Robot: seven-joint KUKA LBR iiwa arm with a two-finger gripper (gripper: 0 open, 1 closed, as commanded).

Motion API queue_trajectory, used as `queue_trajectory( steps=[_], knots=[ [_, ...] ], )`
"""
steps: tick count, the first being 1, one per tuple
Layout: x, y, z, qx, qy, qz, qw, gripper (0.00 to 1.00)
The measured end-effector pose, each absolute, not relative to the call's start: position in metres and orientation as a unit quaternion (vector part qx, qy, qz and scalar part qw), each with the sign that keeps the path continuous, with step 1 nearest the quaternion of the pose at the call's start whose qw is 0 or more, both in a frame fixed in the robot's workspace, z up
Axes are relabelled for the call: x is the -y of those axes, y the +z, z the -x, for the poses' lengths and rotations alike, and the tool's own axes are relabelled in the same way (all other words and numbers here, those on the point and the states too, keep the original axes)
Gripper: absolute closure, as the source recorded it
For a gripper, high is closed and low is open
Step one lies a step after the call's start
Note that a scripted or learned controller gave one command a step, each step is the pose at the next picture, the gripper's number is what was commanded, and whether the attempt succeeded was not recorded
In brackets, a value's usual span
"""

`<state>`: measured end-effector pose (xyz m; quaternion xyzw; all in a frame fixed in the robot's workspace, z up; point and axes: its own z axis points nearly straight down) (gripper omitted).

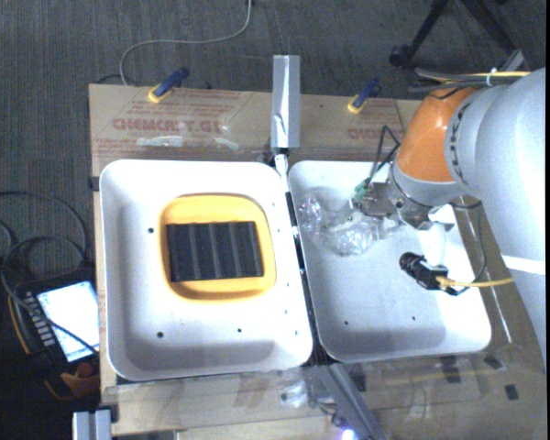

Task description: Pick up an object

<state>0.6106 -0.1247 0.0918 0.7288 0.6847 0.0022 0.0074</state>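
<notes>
A yellow, rounded-rectangular object (218, 246) with a black ridged top lies in the middle of the left bin (128, 337). In the right bin (394, 328), crumpled clear plastic pieces (339, 227) lie near the upper left corner. My gripper (378, 202) is low over the upper part of the right bin, at the right edge of the clear plastic. The orange-banded wrist (426, 149) covers most of it. A small green part (360, 189) shows at its left side.
A black connector with a yellow cable (422, 269) hangs from the arm over the right bin's right side. An upright metal post (284, 108) stands behind the seam between the bins. Two blue-and-yellow clamps (168, 84) hold the cardboard backing.
</notes>
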Motion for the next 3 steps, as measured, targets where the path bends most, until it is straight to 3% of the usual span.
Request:
queue_trajectory(
  steps=[1, 2, 3],
  knots=[
    [0.1, 0.092, -0.593, -0.741, 0.0035, -0.671, 0.009, 0.0],
    [0.069, 0.184, -0.574, -0.795, 0.0001, -0.606, 0.0, 0.0],
    [0.056, 0.185, -0.535, -0.809, -0.0003, -0.588, 0.002, 0.0]
  ],
)
